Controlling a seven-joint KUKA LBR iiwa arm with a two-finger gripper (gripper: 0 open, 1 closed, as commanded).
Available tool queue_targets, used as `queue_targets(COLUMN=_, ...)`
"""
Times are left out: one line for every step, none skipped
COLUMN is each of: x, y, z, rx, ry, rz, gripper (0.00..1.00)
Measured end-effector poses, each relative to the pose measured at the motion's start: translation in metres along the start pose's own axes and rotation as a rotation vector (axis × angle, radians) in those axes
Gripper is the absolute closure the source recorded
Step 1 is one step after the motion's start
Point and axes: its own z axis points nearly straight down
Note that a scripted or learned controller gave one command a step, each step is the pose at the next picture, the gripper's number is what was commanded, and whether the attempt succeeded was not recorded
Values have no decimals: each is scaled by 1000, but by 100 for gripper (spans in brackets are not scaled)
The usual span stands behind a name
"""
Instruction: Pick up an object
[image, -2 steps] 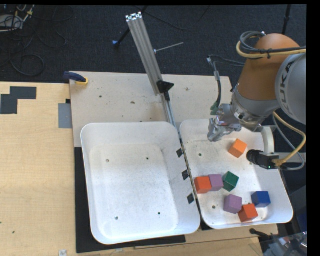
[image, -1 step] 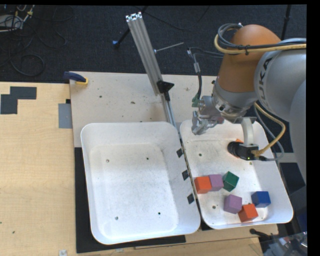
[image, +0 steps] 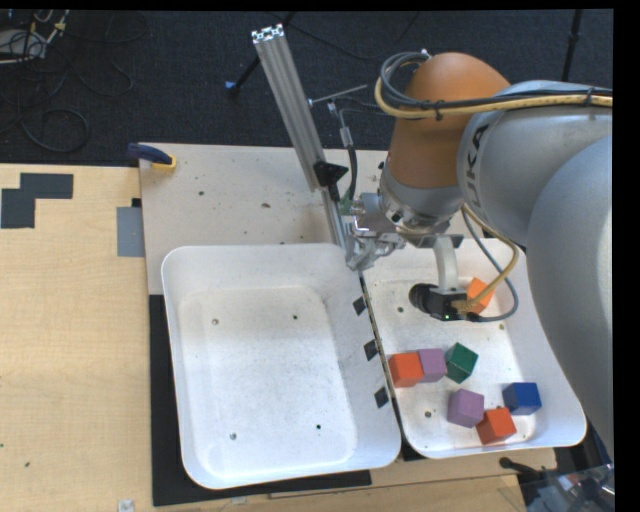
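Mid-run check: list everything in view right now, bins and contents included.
Left bin: one, white, bench centre.
Right bin: one, white, right of the left bin.
Orange-red blocks: two, right bin, near seam and near edge.
Purple blocks: two, right bin, middle.
Green block: one, right bin, beside a purple.
Blue block: one, right bin, near right.
Orange block: one, right bin, far part.
Clips: three, black, along the seam between bins.
Clamp: one, blue-yellow, bench's far left corner.
Rail: one, silver, slanting up behind the bins.
Arm: one, grey, orange band, from right.
End effector: one, metallic, over the bins' far shared edge.
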Motion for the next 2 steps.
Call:
queue_targets(x=50, y=23, z=-7, rx=-4, ry=-1, rz=0, gripper=100)
queue_targets(x=50, y=22, z=-6, rx=-1, ry=-2, rz=-3, gripper=0)
